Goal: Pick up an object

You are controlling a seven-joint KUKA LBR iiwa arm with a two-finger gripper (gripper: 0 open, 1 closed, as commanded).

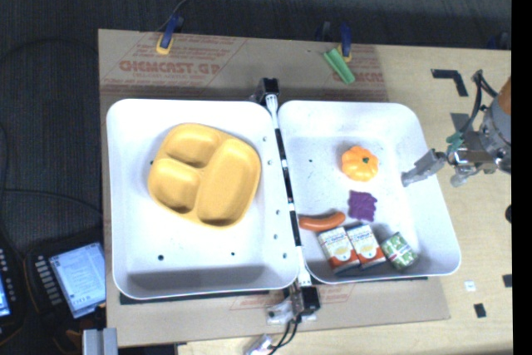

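Note:
The right bin holds an orange pumpkin, a purple bunch of grapes, a red-brown sausage, two small orange cartons and a green can. In the left bin lies a large yellow three-lobed piece. My gripper hovers over the right bin's right rim, to the right of the pumpkin and apart from it. It is open, and nothing sits between its fingers.
A green marker-like object lies on the bench behind the right bin. Blue clamps grip the board's far edge. A small screen sits off the bench at the lower left.

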